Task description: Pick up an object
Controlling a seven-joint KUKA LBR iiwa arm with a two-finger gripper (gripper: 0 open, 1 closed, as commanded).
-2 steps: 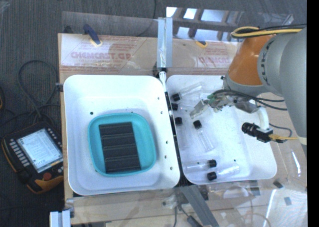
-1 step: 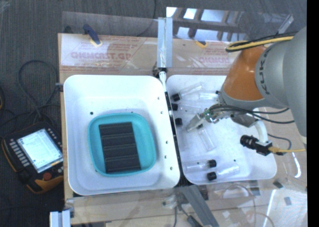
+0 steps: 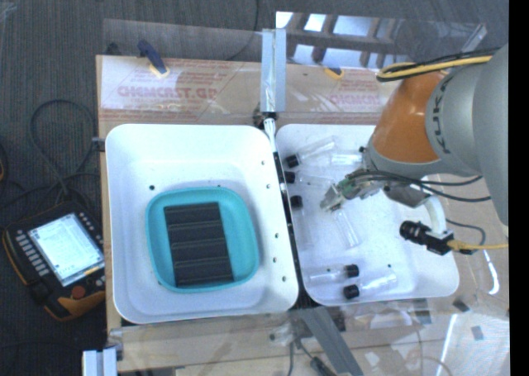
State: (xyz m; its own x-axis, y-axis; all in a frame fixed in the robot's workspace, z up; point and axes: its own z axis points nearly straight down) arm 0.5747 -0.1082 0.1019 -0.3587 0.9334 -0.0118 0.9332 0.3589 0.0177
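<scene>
- The things I could pick are clear plastic vials with black caps, scattered in the right bin (image 3: pixel 446 279); one clear vial (image 3: pixel 350 230) lies loose just at 5 o'clock from the tool tip, touching nothing but the bin floor as far as I can see.
- Two more capped vials (image 3: pixel 364 282) lie side by side at the bin's 6 o'clock, and others sit near its 11 o'clock corner (image 3: pixel 314 155).
- My gripper (image 3: pixel 340 194) is down low over the middle of that bin; I cannot tell how its tips stand, and I see nothing lifted off the floor.
- I judge the pick not yet done: the approach is made, the grasp and lift are left.
- The arm (image 3: pixel 413 122), with its orange band, comes in from 3 o'clock.
- The left bin (image 3: pixel 132 159) holds a teal tray (image 3: pixel 157 226) with a dark ridged insert (image 3: pixel 197 242).
</scene>
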